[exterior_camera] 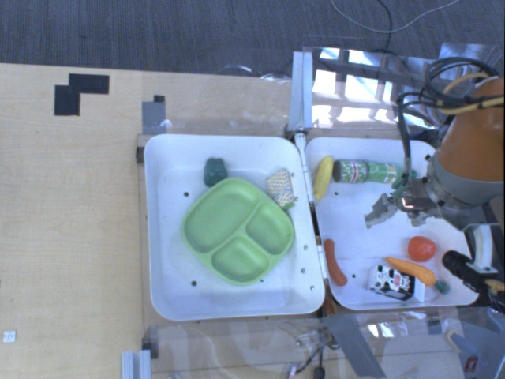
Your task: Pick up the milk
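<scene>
1. White plastic everywhere: we have two shallow bins on the table (71,235), and the right bin (355,298) carries the clutter.
2. We spot the milk (392,282), a small black-and-white carton lying flat near that bin's front edge, with the carrot (412,270) resting across its upper side and a tomato (421,248) just beyond.
3. We judge that crowding matters: the carrot is touching the carton, so a clean grip looks awkward.
4. Our tool (382,211) hangs above the bin's middle, apart from the milk, between the green bottle (364,171) and the carton.
5. Its fingers look spread and nothing sits between them, so we call it empty-handed.
6. Over left, the green plate (237,229) fills the other bin, out of play.
</scene>
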`<act>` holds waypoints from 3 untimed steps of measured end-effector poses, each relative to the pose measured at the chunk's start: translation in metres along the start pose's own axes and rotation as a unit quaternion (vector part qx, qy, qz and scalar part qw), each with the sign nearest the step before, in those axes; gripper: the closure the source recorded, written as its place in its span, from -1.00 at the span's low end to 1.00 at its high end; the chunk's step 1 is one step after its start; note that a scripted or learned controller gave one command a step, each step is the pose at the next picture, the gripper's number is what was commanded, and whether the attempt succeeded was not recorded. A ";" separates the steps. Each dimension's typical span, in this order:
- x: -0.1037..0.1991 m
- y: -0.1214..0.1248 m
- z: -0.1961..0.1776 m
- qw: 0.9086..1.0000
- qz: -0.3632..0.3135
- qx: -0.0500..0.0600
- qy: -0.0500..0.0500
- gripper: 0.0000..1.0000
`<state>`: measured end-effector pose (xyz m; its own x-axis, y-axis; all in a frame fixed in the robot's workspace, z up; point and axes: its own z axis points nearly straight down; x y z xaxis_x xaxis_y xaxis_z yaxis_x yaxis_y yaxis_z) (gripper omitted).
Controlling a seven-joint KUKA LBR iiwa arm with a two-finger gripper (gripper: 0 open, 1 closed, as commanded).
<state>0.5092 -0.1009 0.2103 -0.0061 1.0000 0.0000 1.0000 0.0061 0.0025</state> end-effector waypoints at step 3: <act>-0.035 -0.016 0.108 0.987 -0.160 -0.009 -0.002 1.00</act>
<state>0.4941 -0.1360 0.1022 -0.3209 0.9471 -0.0079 0.9469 0.3210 0.0194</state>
